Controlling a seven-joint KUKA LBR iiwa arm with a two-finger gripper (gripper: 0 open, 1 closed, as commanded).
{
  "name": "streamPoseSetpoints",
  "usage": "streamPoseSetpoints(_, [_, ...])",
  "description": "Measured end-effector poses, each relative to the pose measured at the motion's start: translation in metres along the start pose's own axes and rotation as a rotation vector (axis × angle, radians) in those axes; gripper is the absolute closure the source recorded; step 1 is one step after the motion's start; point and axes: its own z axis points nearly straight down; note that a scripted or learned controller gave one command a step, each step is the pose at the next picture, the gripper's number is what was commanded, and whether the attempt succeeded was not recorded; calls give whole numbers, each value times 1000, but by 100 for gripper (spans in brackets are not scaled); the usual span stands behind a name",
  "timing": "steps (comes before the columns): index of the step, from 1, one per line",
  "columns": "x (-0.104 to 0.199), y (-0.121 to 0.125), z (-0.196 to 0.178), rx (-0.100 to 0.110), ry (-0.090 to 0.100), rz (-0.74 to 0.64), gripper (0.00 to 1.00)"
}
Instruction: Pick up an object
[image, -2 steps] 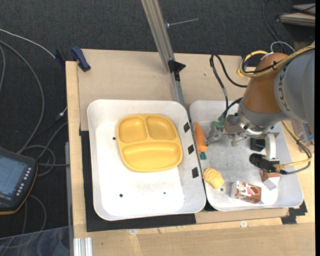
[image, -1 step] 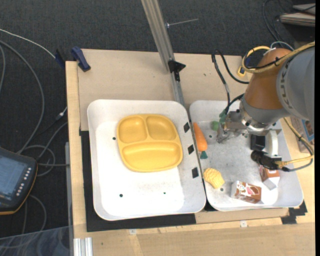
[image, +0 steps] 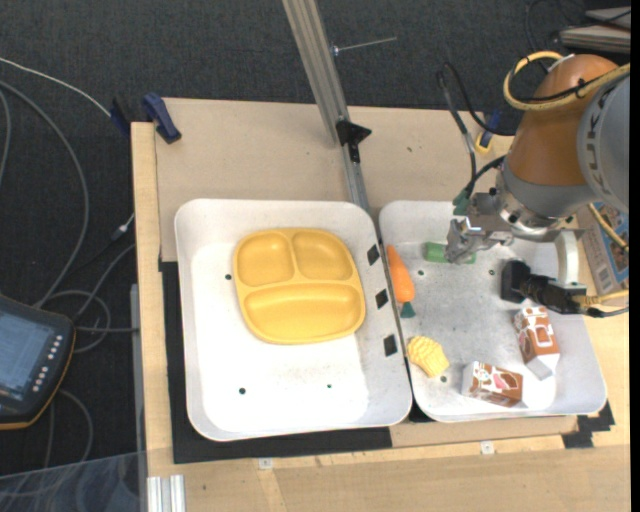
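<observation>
My gripper (image: 461, 243) hangs low over the back part of the right bin (image: 470, 325). A small green object (image: 434, 252) lies just to its left, touching or nearly touching it; whether the object is gripped I cannot tell. An orange carrot (image: 400, 277) lies along the bin's left wall. A yellow corn piece (image: 428, 356) sits near the front left. Two brown-and-white cartons rest at the right, one (image: 537, 335) standing and one (image: 496, 383) lying near the front edge.
The left bin (image: 290, 400) holds a yellow divided plate (image: 298, 284) in its back half. A metal post (image: 322, 60) rises behind the gap between the bins. The arm fills the space above the right bin's back right corner.
</observation>
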Motion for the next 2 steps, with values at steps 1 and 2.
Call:
streamPoseSetpoints(1, [2,12,-53,0,0,0,100])
streamPoseSetpoints(2, [2,13,-70,4,1,1,100])
